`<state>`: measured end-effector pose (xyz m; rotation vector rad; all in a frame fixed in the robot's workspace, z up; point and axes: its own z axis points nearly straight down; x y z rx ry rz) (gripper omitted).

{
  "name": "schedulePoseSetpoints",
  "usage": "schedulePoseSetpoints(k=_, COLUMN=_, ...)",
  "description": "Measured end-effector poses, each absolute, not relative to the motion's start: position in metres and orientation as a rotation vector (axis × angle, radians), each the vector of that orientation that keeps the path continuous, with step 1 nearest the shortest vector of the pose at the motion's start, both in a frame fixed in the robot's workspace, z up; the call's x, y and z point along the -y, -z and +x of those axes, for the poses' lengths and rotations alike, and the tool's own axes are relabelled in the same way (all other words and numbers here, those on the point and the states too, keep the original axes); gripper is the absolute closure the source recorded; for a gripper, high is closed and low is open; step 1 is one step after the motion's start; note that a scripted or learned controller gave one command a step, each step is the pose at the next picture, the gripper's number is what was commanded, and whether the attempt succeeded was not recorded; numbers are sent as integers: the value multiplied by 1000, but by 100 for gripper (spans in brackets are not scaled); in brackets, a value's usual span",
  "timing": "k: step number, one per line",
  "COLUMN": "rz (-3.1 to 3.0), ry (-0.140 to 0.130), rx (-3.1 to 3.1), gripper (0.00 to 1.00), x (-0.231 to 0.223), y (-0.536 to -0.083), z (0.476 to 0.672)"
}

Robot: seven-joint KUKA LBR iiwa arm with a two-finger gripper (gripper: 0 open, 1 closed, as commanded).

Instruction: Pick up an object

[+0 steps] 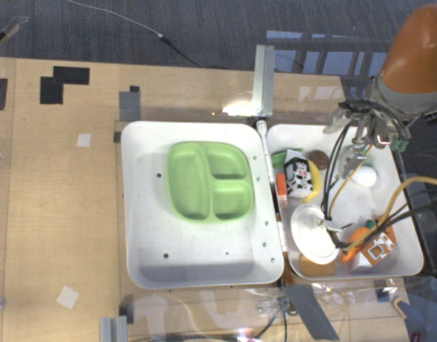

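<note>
Desk of pale wood [55, 212] is carrying two shallow white bins side by side. The left white bin [144, 262] is holding a green plastic tray with three compartments [208, 182], which is lying flat near the bin's middle, nearer the far edge than the near one. The right white bin [411, 258] is holding the clutter of smaller things. The grey arm with its orange band [416, 52] is reaching in over the right bin's far right corner, and black cables are trailing from it down across the bin. The jaws [361, 144] are hanging over the far right part of that bin, just above a small white ball [365, 176]; whether they are released or clenched cannot be told, and nothing is showing between them. A round white bowl [312, 235] is sitting near the bin's near edge, touching a tan object [317, 267] at that edge. A black-and-white patterned object [297, 174] is lying along the left wall, with a yellow banana-shaped piece [316, 179] curving just beside it. An orange carrot-shaped toy [359, 238] and an orange-and-white block [381, 246] are lying near the near right corner.
</note>
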<state>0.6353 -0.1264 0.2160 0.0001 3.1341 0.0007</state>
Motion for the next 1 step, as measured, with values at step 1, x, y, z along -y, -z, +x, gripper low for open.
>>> schedulePoseSetpoints(k=1, rz=56, ry=-1, rx=-3160, gripper=0, x=119, y=-91, z=665)
